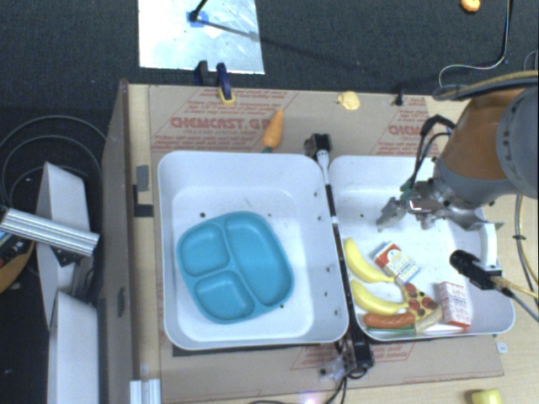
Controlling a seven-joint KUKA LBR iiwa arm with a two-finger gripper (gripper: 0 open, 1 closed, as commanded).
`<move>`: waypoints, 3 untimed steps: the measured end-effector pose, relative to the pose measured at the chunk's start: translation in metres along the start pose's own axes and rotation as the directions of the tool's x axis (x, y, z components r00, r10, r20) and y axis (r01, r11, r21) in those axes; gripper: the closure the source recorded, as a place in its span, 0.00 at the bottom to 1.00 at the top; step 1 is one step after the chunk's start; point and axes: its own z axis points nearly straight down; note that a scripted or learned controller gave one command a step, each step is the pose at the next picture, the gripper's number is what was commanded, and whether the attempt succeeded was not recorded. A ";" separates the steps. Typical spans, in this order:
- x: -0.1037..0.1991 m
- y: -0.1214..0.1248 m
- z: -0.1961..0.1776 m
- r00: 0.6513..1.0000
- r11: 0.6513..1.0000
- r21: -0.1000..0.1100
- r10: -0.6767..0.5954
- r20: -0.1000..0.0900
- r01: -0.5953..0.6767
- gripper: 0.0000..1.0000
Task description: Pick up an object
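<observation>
End effector [402, 211] hung over right bin [370, 183], upper part, w/ nothing seen in it; can't tell if open or closed. Bananas [364, 263], hot dog [389, 320], small cartons [396, 263] lay along bin's near edge. Blue tray [233, 265] sat in left bin [194, 175].

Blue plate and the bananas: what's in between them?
In the camera view, the two white bins' walls meet between the blue plate and the bananas, with a dark divider strip running along that seam.
</observation>
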 end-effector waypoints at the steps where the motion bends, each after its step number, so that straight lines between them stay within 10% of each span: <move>1: 0.020 -0.031 0.036 1.000 1.000 0.007 0.004 -0.001 -0.004 0.00; 2: -0.011 -0.020 0.068 1.000 1.000 0.003 0.006 0.002 -0.006 0.00; 3: -0.010 -0.019 0.056 1.000 1.000 0.000 0.003 0.001 -0.003 1.00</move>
